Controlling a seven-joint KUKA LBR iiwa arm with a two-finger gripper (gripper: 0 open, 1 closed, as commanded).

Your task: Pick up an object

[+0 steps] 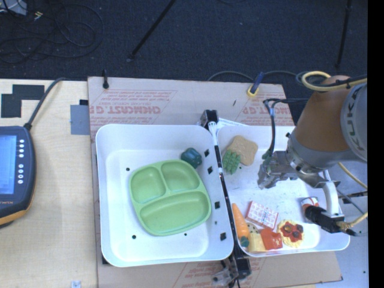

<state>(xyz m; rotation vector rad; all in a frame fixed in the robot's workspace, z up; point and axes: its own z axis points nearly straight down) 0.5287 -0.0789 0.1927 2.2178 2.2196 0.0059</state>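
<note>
1. The claw (270, 177) hangs low over the right bin (282, 248), near the middle of its bare floor. I cannot tell from this slanted view how it is set, and nothing shows in its grip.

2. The step in hand, as I judge it, is choosing a target and lining up above it. It would go best if the arm settles on one piece that stands apart from the rest, centres over it, and drops straight down rather than sweeping sideways into a neighbour.

3. The nearest candidates lie up and to the left of the claw in the picture: a tan bread slice (242, 148) by the bin's far wall, with a small green leafy toy (231, 160) touching its lower left edge. Both are near the claw but clear of it.

4. More pieces crowd the bin's near edge, below the claw: an orange carrot (239, 220) along the divider, a red and white patterned card (262, 214) beside it, a yellow piece (257, 242), a red block (271, 239) and a red and yellow round toy (292, 231). These lie packed together, so a clean pinch there looks harder.

5. The left bin (114, 161) holds a green divided plate (170, 197) and a small teal object (192, 156) just beyond its far corner, well apart from the claw.
</note>
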